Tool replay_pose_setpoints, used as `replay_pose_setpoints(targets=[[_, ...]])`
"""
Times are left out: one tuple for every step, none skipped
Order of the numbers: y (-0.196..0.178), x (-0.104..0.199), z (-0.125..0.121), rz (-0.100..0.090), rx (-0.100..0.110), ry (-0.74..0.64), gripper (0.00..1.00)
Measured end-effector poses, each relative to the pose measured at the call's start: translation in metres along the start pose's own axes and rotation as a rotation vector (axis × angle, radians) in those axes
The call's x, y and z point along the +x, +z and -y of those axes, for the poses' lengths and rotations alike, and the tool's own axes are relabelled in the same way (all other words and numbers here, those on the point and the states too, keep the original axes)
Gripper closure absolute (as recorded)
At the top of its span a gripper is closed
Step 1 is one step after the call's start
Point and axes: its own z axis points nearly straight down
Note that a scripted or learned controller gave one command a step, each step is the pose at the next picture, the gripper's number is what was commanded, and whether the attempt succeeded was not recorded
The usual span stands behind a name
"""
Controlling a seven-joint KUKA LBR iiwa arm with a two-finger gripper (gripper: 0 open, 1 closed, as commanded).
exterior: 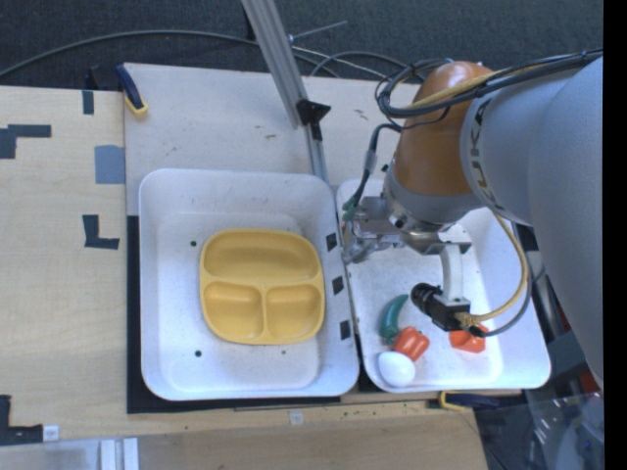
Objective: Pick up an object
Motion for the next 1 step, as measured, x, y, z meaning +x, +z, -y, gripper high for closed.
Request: replay_pose_setpoints(targets=[[-0.0025,0.059,-0.0261,0.0,-0.001,0.001,1.0]])
